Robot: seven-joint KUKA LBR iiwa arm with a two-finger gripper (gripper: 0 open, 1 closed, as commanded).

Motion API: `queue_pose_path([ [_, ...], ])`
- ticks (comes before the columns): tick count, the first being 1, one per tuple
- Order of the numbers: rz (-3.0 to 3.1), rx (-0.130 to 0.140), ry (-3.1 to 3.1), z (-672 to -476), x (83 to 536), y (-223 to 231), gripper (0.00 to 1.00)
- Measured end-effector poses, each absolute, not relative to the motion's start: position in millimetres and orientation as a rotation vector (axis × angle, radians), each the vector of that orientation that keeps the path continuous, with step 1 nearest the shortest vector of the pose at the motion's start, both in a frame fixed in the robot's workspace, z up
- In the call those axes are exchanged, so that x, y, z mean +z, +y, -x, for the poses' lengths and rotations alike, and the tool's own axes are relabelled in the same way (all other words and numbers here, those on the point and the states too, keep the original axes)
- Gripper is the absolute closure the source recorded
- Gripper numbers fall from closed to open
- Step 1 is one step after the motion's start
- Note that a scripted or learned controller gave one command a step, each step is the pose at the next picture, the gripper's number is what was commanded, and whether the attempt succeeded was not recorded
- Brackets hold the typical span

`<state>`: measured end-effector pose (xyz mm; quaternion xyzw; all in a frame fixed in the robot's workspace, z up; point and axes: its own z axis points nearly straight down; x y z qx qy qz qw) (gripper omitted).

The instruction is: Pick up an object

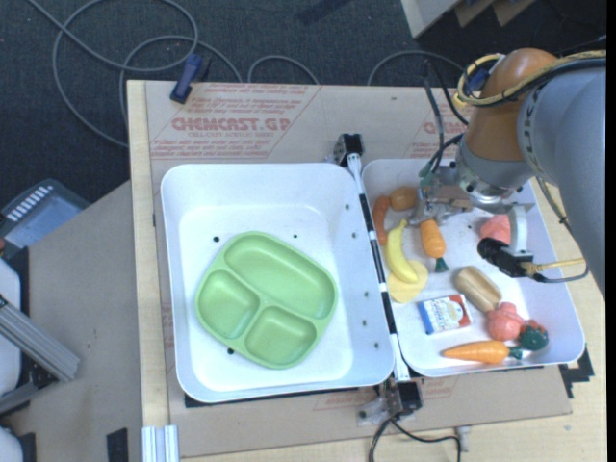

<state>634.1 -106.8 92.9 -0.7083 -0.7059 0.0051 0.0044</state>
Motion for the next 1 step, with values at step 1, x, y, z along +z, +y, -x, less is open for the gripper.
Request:
queue_pose_path([
  [1, 2.221, -0.003, -2.225, -604.4, 186.8, -62.3, 1.00],
])
